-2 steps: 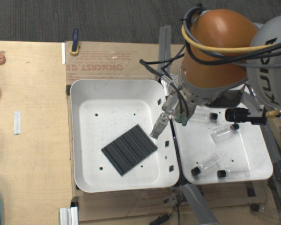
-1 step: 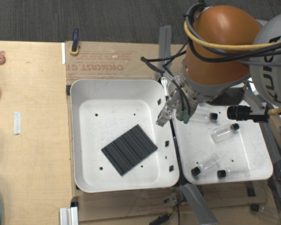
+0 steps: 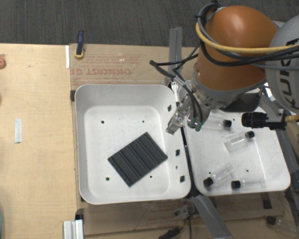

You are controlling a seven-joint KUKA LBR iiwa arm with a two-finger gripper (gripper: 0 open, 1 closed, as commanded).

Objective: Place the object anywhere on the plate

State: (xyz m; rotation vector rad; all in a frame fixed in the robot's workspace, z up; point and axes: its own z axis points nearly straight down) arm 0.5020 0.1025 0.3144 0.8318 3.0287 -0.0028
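Note:
A dark grey ribbed plate (image 3: 137,158) lies flat and turned at an angle in the left white bin (image 3: 84,133), toward its front right. My gripper (image 3: 184,121) hangs over the wall between the two bins, above and to the right of the plate and apart from it. The big orange wrist hides much of it from above. A small greenish bit (image 3: 196,126) shows at the gripper's tip; I cannot tell what it is. Clear vials with black caps lie in the right bin (image 3: 274,178), one (image 3: 236,141) at mid right and one (image 3: 218,176) near the front.
Loose black caps (image 3: 235,184) lie on the right bin's floor. A black cylinder on the arm (image 3: 256,119) juts over the right bin. Cardboard (image 3: 114,63) lies behind the left bin. The wooden bench (image 3: 30,133) stretches left, with an orange and a teal object at its edge.

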